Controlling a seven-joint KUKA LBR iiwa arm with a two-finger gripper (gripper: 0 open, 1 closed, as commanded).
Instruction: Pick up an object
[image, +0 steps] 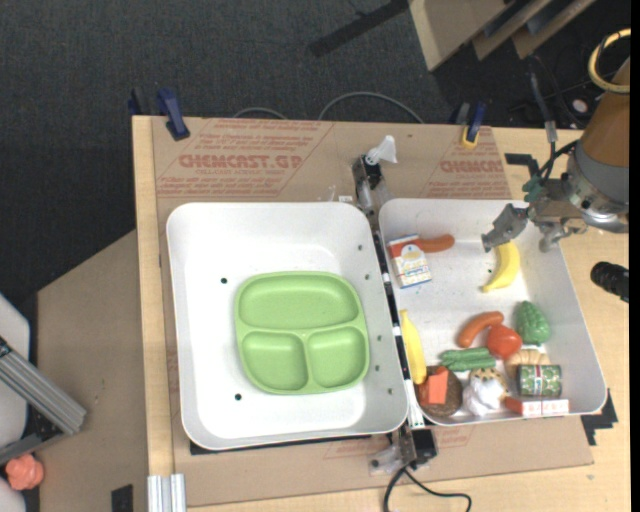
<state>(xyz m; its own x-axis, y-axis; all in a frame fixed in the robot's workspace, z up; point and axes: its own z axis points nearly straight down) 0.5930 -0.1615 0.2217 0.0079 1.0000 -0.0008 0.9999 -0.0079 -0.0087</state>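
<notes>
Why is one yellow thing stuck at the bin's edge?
A yellow toy, perhaps corn, lies wedged along the right bin's left wall, apart from the pile. Otherwise nothing looks spilled or broken; the banana lies below the end effector.

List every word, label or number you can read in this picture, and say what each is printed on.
"CHEMCAST GP", in red, on the brown board behind the left bin.
The same red print, partly hidden, on the board behind the right bin.
The small carton carries print too small to read.
The green can has a label too blurred to read.
</notes>
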